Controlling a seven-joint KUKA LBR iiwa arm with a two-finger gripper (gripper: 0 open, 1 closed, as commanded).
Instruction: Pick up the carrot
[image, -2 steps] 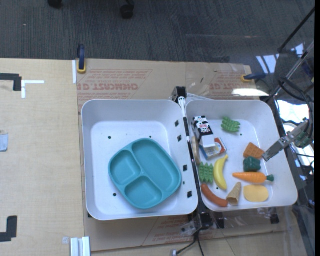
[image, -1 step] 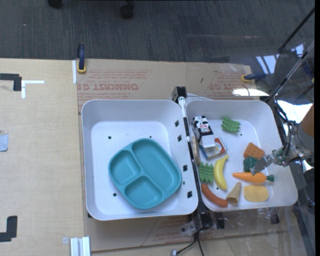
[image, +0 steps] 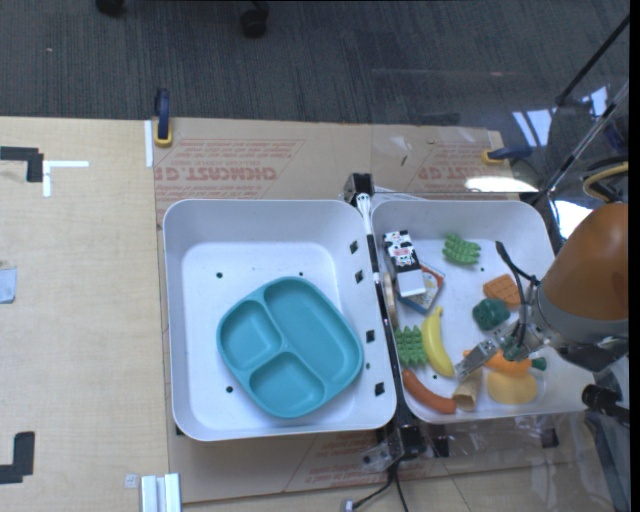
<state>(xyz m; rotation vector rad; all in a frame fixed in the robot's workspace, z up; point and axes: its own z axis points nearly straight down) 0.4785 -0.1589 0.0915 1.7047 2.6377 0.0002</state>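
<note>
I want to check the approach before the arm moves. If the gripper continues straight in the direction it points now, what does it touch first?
The gripper points down and left. Probably it first meets the bin floor beside the banana; further on that line lies the carrot. Depth is unclear from this one view.

Left white bin (image: 180, 300), centre-left of frame: teal divided plate (image: 290, 347) w/ 3 compartments, lying at a slant. Right white bin (image: 455, 208): banana (image: 436, 343) near centre, green ridged piece (image: 410, 345) just left of it, cow-print carton (image: 403, 258) upper left, green leafy item (image: 461, 249) at top, yellow item (image: 511, 386) lower right. Blue-yellow clamp (image: 162, 117) on tabletop (image: 70, 330), upper left.
</note>
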